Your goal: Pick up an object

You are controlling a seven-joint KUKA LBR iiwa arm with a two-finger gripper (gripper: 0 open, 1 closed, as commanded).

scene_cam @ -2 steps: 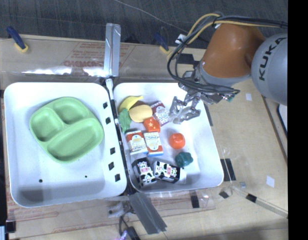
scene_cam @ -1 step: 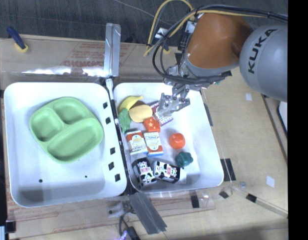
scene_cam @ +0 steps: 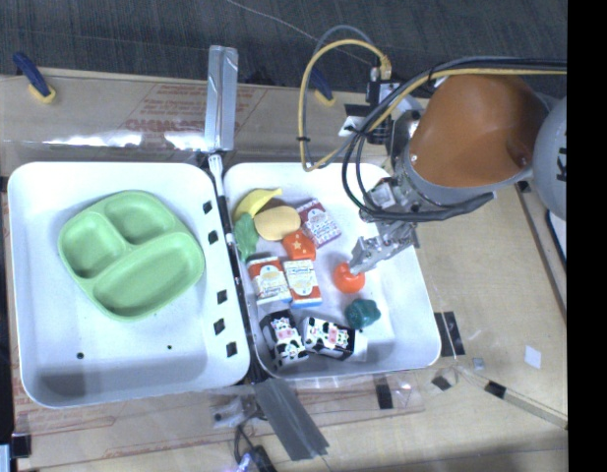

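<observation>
Camera view: gripper point(scene_cam: 366, 257) is being positioned just above the orange ball point(scene_cam: 349, 279) in the right bin point(scene_cam: 413, 315).
Finger state cannot be told; descent is best centred, avoiding the teal toy point(scene_cam: 362, 313).

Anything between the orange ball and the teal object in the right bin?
No. In the camera view, bare white bin floor separates the orange ball from the teal object.

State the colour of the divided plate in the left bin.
Light green: the divided plate shows plainly in the camera view.
</observation>
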